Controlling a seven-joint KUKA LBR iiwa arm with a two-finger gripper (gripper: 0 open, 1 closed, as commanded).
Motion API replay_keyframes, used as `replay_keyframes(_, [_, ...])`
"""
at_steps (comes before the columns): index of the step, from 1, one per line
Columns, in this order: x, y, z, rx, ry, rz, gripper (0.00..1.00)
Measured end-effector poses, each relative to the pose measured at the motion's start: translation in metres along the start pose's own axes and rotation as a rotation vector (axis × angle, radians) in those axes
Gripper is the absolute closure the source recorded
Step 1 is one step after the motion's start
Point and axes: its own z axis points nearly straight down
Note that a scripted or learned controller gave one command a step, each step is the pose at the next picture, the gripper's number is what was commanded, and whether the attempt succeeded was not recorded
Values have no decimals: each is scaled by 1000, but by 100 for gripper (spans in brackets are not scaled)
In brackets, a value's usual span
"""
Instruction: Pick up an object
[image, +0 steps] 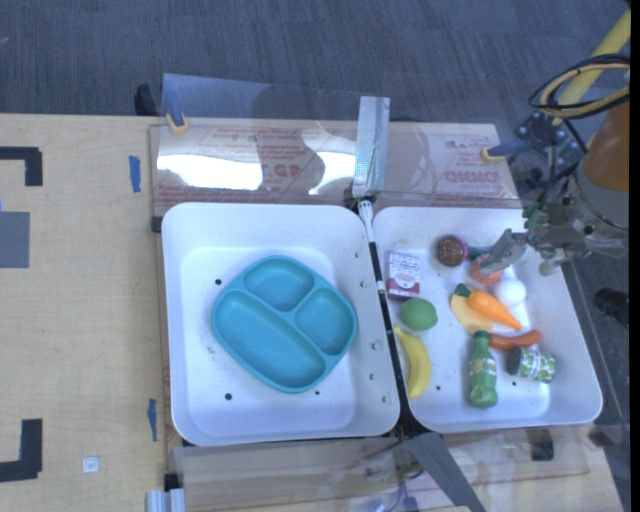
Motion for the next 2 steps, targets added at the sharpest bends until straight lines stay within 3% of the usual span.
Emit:
replay_keyframes(1, [-21, 11, 156, -1, -1, 57, 0])
replay_keyframes(2, [-22, 12, 146, -5, -2, 60, 100])
